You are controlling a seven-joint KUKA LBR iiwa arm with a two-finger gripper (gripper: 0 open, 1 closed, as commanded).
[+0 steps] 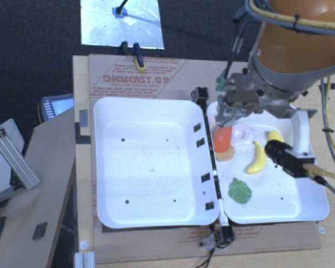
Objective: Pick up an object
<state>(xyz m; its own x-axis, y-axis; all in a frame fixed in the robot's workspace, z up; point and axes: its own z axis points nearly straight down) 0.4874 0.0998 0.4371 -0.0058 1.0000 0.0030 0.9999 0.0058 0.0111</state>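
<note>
2 shallow white bins sit side by side on a bench, seen from above at a slant. The left bin (151, 166) lies at the left of the scene, its floor dotted with a few small dark marks, while a strip of black clips (205, 149) runs down the seam where the 2 bins meet. Just right of that seam, in the right bin (301, 205), an orange block (223, 139) stands near the top, with a green leafy toy (240, 191) lying below it toward the front wall. The grey gripper (228, 115) hangs directly above the orange block, whether its fingers are apart or together cannot be told. Further right a yellow banana (259, 156) lies on the bin floor, beside a black fitting (283, 155) on the arm.
</note>
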